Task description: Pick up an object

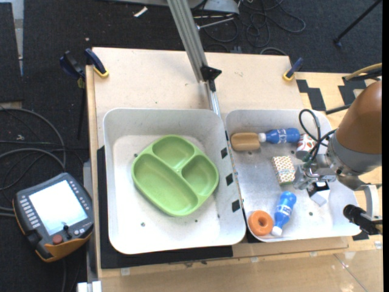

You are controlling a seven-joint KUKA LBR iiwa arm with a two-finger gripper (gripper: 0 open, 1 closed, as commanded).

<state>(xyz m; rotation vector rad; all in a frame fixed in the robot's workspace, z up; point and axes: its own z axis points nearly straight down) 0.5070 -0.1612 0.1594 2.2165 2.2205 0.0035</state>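
Right bin [267, 118] | pincer [307, 176] just right of patterned block [283, 168]; blue bottle [284, 208] below | grip state: cannot tell

View: single fixed camera above bench [152, 81] | Facing: down at a slant, far bench edge toward top of frame | Range: wide, both the left bin [115, 163] and right bin [322, 221] fully framed, floor visible beyond | Arm [364, 132] enters from right.

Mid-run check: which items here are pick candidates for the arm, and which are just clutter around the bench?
Pick candidates, right bin:
patterned box
upper blue bottle
lower blue bottle
orange ring
brown block
gripper hangs beside the box

Lying about:
green divided plate, left bin
teach pendant
clamps
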